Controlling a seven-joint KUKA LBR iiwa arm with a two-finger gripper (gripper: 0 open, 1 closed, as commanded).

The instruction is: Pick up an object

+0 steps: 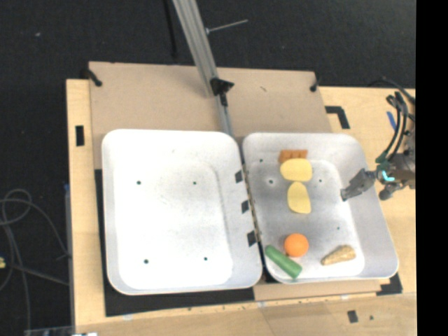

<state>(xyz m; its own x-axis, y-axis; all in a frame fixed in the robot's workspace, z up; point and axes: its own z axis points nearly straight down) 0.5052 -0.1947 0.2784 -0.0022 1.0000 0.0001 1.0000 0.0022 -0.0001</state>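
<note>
The right bin point(364, 219) holds several small objects. An orange ball point(296, 244) lies near its front, with a green cylinder point(283, 262) just left of it at the front rim and a tan wedge point(338, 255) to its right. Two yellow pieces point(295, 169) point(299, 198) lie mid-bin, behind them a brown-orange block point(293, 155). My gripper point(370, 188) hangs over the bin's right edge, open, nothing between its fingers, well right of the yellow pieces.
The left bin point(171, 208) sits beside the right one on a cardboard sheet point(161, 96). A slanted metal rail point(199, 40) rises from behind the bins' junction. Cables point(400, 121) hang at the far right.
</note>
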